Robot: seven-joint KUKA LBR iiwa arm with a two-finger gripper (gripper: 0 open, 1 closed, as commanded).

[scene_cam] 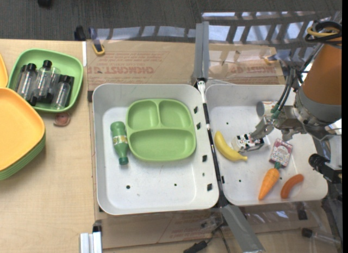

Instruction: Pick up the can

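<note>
The arm (pixel 326 78) runs off the right edge, its upper body out of frame. The hand (pixel 255 139) is too small and cluttered to read — whether its fingers are parted or closed cannot be told. A grey can-like shape (pixel 263 106) sits half hidden behind cables in the right bin (pixel 239 99). At left, stacked orange plates (pixel 19 132) are cut by the edge. The bottles (pixel 43 83) in the green tray (pixel 74 65) are too small for labels — their contents unreadable.

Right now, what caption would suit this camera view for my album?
Grey robot arm's gripper reaches into the right white bin beside a yellow banana, orange carrot and pink packet.
</note>
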